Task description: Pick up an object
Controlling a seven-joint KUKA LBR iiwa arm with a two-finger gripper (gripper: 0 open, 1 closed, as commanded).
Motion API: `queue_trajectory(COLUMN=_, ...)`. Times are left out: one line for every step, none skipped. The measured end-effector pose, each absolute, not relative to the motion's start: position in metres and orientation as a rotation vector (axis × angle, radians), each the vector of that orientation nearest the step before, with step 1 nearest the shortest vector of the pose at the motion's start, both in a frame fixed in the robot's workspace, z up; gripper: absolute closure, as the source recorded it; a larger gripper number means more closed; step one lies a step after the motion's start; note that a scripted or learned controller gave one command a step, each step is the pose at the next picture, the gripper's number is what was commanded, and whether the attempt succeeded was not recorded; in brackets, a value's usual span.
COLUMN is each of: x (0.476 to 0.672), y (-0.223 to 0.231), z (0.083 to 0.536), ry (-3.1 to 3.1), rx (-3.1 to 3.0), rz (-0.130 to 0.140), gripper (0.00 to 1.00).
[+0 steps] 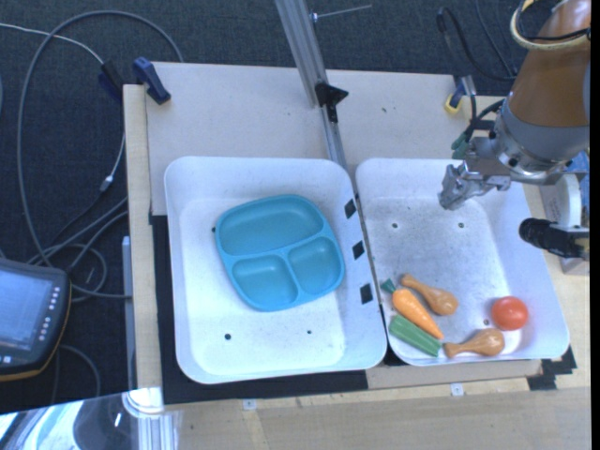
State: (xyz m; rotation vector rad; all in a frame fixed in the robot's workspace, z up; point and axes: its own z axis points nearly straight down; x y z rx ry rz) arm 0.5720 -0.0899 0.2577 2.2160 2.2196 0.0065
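- A small heap of toy food is seen at the near end of the right bin [525, 251]: an orange toy carrot [415, 311], a green toy vegetable [413, 336] just below it, two tan toy drumsticks [433, 295] [478, 344], and a red toy tomato [509, 313].
- The carrot, the green piece and the upper drumstick are packed close together and may be touching. The tomato is set a little apart, next to the lower drumstick.
- These toys are judged to be light, hard and smooth, so they could slip.
- The tomato is round and may roll away. It has the most room around it, so it could be taken across its middle.
- The carrot would best be taken across its thin body, but its neighbours are in the way.
- The gripper [454, 193] is seen over the far end of the right bin, well apart from the toys. Nothing is held in it. It cannot be told if its fingers are apart or together.
- The floor of the right bin is white and speckled, with low walls.
- In the left bin [187, 251] a blue divided plate [279, 251] is laid.
- Both bins are set on a pale bench [234, 111], with cables on the dark floor around it.
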Motion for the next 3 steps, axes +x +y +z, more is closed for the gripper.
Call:
queue_trajectory(x=0.572, y=-0.035, z=0.244, ry=2.231, rx=2.217, rz=0.001, gripper=1.00)
queue_trajectory(x=0.579, y=0.021, z=0.231, ry=2.232, rx=2.217, rz=-0.001, gripper=1.00)
queue_trajectory(x=0.575, y=0.080, z=0.237, ry=2.232, rx=2.214, rz=0.003, gripper=1.00)
